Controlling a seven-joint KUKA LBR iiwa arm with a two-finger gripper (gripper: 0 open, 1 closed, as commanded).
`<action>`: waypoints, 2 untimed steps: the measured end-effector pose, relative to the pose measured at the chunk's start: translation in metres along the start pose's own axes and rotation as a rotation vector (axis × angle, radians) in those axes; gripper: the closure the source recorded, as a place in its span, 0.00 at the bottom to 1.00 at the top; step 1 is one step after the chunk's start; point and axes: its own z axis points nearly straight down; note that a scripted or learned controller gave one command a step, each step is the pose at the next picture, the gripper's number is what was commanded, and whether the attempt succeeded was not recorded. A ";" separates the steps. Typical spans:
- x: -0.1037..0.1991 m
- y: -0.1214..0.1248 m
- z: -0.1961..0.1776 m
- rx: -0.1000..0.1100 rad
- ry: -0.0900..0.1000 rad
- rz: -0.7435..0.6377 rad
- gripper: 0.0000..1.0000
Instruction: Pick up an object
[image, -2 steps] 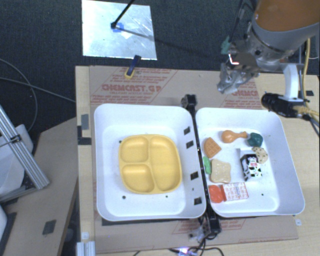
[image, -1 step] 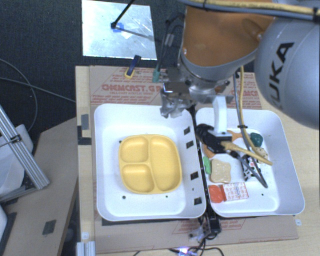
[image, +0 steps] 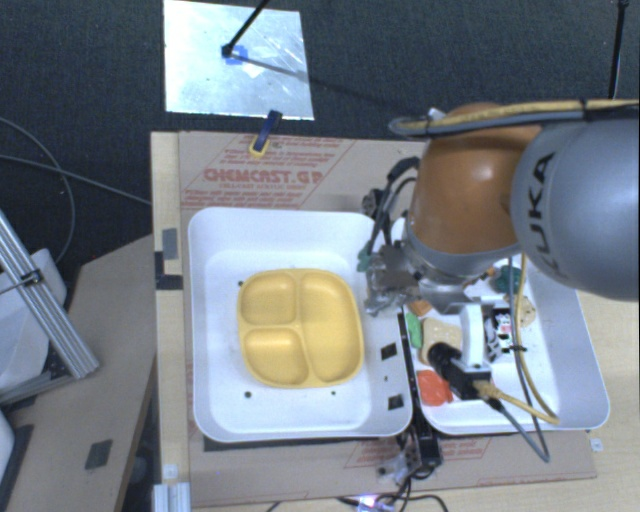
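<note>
Yellow plate (image: 300, 327): three-compartment, flat in the middle of the left bin (image: 200, 300); largest candidate, well apart from the bin walls.
Small pieces: orange-red piece (image: 432, 387) near the near-left corner of the right bin (image: 590, 395); green piece (image: 414, 331) just beyond it, by the dividing wall; white patterned piece (image: 524, 314) further right, partly hidden by the arm.
Gripper (image: 385, 290): low over the dividing wall between the bins, just right of the plate's far-right corner; state cannot tell, hidden under the wrist.
Step in hand: probably choosing and closing in on a target; nothing seen held.
Doing it well: for the plate, best to take the raised rim at the right edge, straddling it, not the flat middle; for the small pieces, best to come straight down and stay clear of the bin wall, since green and orange-red sit close to it.
Risk: thin rim likely to slip; wall likely to block one side of a grasp.
Writing, board (image: 330, 165): red print "CHEMCAST", then what looks like "GP", on the brown sheet under the bins at the far side; more red print at the near edge, unreadable.
Writing, arm (image: 580, 215): "KUKA" in black, first letter partly cut.
Surface (image: 110, 300): pale, under the board.
</note>
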 end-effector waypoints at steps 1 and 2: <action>0.043 -0.028 -0.210 -0.035 0.012 -0.015 1.00; -0.007 -0.027 -0.106 -0.008 0.002 -0.003 1.00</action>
